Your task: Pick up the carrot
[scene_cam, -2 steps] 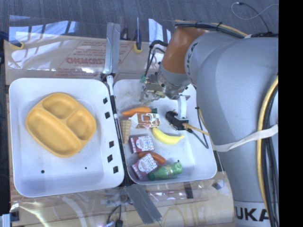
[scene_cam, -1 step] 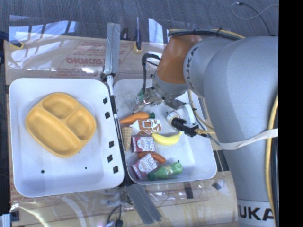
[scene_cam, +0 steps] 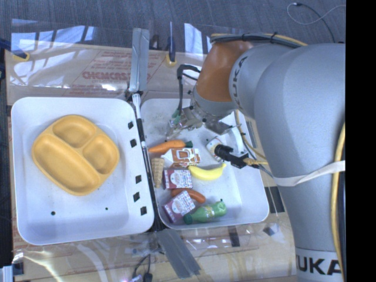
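An orange carrot (scene_cam: 167,147) with a green tip lies near the left wall of the right bin (scene_cam: 254,187), pointing left to right. My gripper (scene_cam: 180,122) hangs just above and behind it, in the far part of that bin, under the orange wrist band. Nothing shows between its fingers, and the big grey arm hides much of the bin's right side.
Beside the carrot lie a ketchup packet (scene_cam: 185,155), a banana (scene_cam: 207,171), an ice-cream cone (scene_cam: 157,170), two red snack packets (scene_cam: 177,178), a sausage (scene_cam: 197,195) and a green bottle (scene_cam: 205,212). The left bin (scene_cam: 35,216) holds a yellow divided plate (scene_cam: 75,153).
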Motion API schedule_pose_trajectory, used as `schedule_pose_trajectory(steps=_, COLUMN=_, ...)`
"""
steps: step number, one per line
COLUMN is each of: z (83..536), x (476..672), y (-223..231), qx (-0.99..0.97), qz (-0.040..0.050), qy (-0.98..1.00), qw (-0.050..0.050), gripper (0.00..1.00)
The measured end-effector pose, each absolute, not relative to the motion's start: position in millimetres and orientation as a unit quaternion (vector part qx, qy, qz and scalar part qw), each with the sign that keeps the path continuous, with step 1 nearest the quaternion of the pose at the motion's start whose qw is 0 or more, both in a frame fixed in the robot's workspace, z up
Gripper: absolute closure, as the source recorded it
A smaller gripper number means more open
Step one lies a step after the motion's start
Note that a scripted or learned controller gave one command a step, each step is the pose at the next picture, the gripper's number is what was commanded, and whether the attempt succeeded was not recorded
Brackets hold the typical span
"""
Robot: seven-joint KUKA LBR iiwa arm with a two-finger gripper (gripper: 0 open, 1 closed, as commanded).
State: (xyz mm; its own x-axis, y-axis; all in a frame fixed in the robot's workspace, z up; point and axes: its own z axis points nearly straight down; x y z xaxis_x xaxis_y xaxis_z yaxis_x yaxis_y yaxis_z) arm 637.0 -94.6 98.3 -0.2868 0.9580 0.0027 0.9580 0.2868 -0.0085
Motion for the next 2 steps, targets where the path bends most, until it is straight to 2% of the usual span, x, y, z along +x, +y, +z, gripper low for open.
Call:
schedule_pose_trajectory(steps=1, z=107, x=637.2, y=-95, qx=-0.595, qz=0.0035, qy=-0.803, qw=0.004, gripper=1.00)
schedule_pose_trajectory(steps=2, z=191, x=636.6, y=-51, qx=-0.418, qz=0.0006, qy=-0.908, qw=0.000, gripper=1.00)
